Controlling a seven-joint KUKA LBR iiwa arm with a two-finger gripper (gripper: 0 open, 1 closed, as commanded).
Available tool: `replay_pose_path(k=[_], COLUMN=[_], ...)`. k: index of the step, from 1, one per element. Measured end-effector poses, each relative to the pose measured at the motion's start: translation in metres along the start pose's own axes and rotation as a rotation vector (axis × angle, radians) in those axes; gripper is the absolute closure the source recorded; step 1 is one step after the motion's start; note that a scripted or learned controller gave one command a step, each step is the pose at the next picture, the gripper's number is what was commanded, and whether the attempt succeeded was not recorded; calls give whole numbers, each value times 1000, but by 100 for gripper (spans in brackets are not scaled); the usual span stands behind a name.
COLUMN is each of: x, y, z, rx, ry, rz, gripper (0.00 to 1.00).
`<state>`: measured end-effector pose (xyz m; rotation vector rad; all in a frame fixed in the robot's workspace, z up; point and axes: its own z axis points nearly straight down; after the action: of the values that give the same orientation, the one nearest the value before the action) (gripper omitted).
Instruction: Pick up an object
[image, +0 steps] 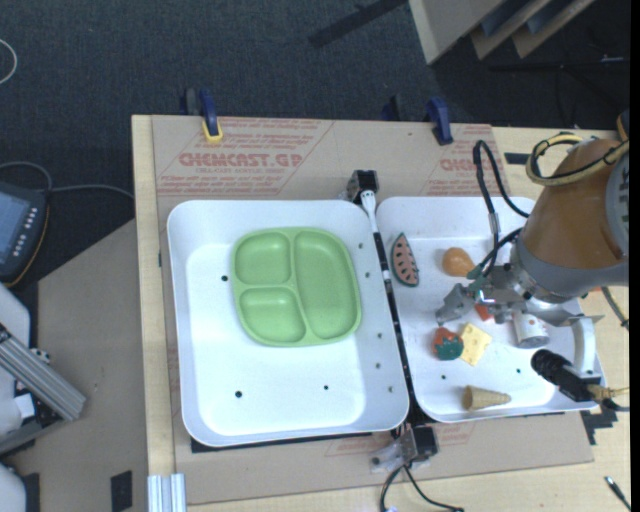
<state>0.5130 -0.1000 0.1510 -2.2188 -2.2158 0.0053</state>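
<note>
My gripper (468, 300) hangs over the middle of the right bin (425, 385), on the grey arm with the orange band that reaches in from the right. Just below it lie a red and green strawberry toy (447, 345) and a yellow cheese wedge (475, 344). Something small and red (484, 311) peeks out beside the gripper. An orange piece of toy food (458, 262) sits above it, and a watermelon slice (404, 260) lies near the bin's left wall. A tan ice cream cone (486, 398) rests by the front rim.
The left bin (200, 370) holds a green divided plate (296, 286). A black divider with clamps runs between the bins. Black cables loop from the arm over the right bin's back corner. A black cylinder (562, 375) on the arm hangs over the right bin's front right corner.
</note>
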Motion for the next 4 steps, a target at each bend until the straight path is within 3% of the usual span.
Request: replay_pose_path(k=[1, 2, 3, 4], x=[2, 1, 1, 0], y=[-9, -8, -7, -7], z=[47, 64, 53, 10], rx=[1, -9, -13, -11], ry=[1, -3, -4, -3], rz=[-1, 1, 2, -2], gripper=[0, 0, 100, 100])
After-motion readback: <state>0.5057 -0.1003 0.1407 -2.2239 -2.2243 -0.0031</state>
